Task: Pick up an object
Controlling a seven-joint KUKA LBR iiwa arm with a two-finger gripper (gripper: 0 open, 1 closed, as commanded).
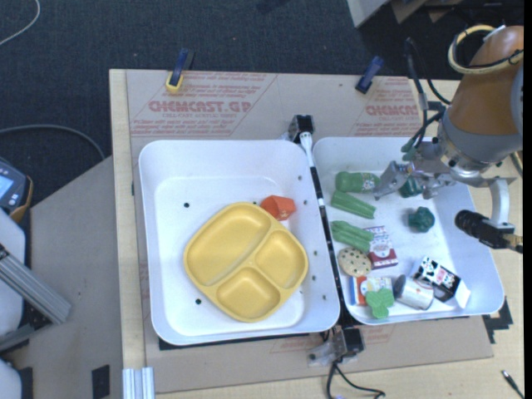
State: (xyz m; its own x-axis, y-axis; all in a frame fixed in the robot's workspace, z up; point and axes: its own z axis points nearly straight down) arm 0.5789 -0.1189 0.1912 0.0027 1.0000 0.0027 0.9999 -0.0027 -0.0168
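Observation:
My gripper hangs over the far part of the right bin, with the arm coming in from the right. Its two grey fingers stand spread apart, open. A small dark teal object shows between them; I cannot tell whether it touches them. A second teal lump lies just in front of the gripper. Green pieces lie to the gripper's left.
The right bin also holds more green pieces, a cookie, a red-and-white packet, a silver can and a black-and-white carton. The left bin holds a yellow divided plate and an orange block.

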